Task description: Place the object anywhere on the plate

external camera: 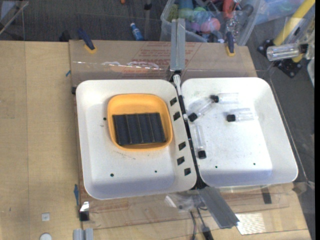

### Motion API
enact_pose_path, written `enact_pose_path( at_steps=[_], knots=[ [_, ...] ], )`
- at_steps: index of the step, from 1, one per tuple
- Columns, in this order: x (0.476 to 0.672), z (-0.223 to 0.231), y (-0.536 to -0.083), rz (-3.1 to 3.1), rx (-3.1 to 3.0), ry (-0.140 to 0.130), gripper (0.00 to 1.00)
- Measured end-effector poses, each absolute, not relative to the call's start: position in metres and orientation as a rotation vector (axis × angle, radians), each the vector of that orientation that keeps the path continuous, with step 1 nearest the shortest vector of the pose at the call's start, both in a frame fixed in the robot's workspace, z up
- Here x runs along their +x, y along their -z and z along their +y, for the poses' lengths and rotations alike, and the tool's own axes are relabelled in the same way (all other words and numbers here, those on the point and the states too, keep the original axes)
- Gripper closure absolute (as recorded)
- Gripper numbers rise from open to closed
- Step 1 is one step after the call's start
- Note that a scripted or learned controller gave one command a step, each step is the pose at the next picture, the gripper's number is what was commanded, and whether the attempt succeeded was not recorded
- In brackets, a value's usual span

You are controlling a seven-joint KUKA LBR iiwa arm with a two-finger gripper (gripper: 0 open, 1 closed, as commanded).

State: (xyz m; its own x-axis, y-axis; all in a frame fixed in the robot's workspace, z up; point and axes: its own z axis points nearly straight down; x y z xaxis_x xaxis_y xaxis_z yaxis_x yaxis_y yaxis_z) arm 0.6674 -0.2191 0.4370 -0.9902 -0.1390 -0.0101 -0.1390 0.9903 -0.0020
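An orange plate with rounded corners lies in the left white bin, toward its back middle. A flat black ridged object rests on the plate and covers most of its floor, with its front edge close to the plate's front rim. In the right white bin lie several clear tubes with black caps: one near the divider, one behind it, one in the middle, and one along the left wall.
Several black clips sit along the seam between the two bins. A grey post stands behind the seam. A clear box of coloured toys sits beyond the bench at the back.
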Motion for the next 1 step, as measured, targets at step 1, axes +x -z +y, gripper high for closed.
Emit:
enact_pose_path(
  at_steps=[1],
  knots=[
    [0.6685, -0.22, -0.4371, 3.045, -0.73, 0.003, 1.0]
  ],
)
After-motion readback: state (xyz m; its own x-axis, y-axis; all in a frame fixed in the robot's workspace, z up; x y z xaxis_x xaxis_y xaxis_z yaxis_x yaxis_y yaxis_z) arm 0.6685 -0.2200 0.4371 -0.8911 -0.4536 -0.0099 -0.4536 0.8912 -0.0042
